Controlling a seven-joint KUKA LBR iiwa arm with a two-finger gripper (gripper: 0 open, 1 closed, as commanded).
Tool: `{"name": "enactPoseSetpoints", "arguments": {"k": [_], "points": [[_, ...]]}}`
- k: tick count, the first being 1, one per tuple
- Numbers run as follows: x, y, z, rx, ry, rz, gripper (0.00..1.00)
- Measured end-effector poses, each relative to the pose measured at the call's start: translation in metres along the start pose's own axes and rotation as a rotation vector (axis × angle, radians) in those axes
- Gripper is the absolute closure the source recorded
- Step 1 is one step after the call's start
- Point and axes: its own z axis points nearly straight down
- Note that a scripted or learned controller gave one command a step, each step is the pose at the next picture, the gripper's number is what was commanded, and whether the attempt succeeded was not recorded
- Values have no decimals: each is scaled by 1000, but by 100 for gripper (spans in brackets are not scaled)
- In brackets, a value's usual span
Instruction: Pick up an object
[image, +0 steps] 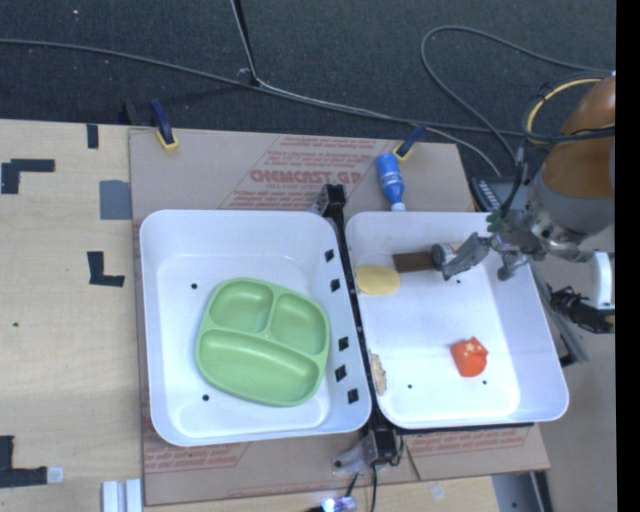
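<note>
A small glossy orange-red lump lies near the right bin's front right corner. By the far left edge sit a smooth yellow oval and a brown block. The grey two-finger gripper hovers open, gripping nothing.

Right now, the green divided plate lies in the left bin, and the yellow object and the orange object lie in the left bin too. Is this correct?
Not quite. The green divided plate does lie in the left bin, but the yellow object and the orange object lie in the right bin, as the camera view shows.
</note>
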Motion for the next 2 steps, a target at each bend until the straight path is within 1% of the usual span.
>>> {"name": "enactPoseSetpoints", "arguments": {"k": [1,2], "points": [[0,3,-7,-12,-2,-4,0],[-1,9,54,-8,-2,-3,0]]}}
